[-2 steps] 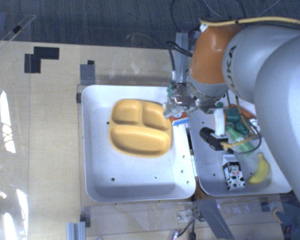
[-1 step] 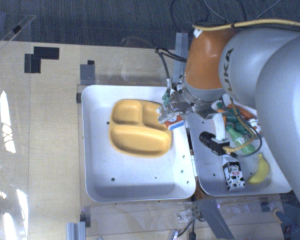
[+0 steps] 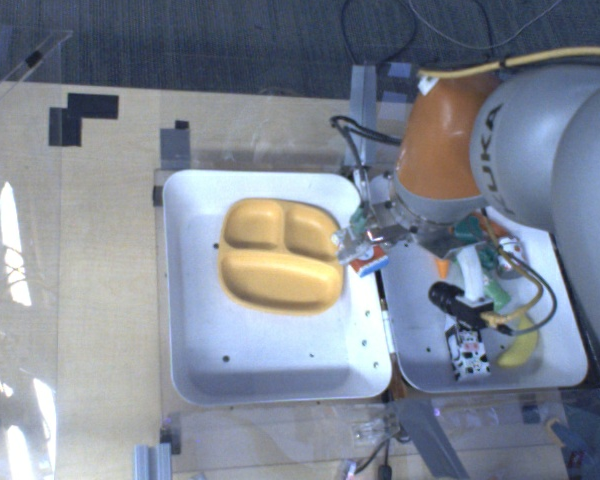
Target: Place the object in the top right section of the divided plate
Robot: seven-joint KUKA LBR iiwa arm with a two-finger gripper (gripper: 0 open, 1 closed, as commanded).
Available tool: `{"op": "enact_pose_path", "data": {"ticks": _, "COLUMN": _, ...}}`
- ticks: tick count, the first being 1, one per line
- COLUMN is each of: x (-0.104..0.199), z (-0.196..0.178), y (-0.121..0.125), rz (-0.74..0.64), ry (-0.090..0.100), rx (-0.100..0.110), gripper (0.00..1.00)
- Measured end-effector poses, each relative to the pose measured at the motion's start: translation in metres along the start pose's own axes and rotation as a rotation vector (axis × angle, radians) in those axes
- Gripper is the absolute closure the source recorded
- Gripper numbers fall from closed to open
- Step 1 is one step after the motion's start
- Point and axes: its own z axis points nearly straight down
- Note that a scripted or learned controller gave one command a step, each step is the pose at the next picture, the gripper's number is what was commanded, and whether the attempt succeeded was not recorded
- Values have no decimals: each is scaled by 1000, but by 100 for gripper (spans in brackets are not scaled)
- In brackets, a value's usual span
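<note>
Not done yet: small red and blue object (image 3: 370, 260) just right of the yellow divided plate (image 3: 280, 254) near the middle of the frame, under the gripper (image 3: 364, 236), jaws too blurry to tell, top right section bare.
</note>
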Motion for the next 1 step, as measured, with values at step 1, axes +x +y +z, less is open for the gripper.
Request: {"op": "enact_pose_path", "data": {"ticks": 1, "x": 0, "z": 0, "y": 0, "rz": 0, "ry": 0, "rx": 0, "gripper": 0}}
